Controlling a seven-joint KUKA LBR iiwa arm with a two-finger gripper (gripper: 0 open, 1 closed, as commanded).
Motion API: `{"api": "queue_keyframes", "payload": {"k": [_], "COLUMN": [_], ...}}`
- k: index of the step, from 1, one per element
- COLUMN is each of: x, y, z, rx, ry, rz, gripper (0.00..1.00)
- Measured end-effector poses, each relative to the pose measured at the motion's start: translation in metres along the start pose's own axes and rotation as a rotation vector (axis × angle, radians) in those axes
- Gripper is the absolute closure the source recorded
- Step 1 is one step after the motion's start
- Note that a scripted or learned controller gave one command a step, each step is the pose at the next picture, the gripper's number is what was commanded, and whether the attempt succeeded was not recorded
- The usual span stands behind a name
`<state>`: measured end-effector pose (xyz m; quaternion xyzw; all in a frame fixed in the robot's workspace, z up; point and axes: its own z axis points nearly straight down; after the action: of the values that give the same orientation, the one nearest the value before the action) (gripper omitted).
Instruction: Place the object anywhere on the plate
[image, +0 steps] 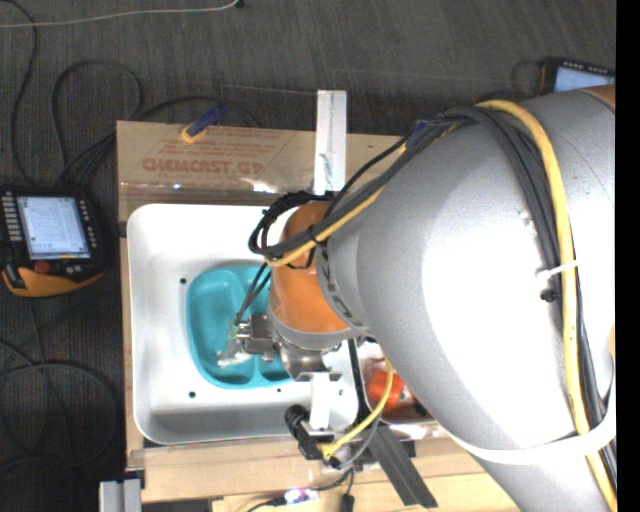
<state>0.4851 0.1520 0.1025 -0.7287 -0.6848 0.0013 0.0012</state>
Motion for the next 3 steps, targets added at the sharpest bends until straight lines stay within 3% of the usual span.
{"api": "queue_keyframes", "payload": {"k": [2, 3], "x": [0.0, 0.0008], "y": [0.0, 0.0002], "z": [0.0, -0.0062], "rx": [0.0, 0.005], "ry": [0.0, 0.0], "rz": [0.0, 0.005], "gripper": [0.0, 1.0]}}
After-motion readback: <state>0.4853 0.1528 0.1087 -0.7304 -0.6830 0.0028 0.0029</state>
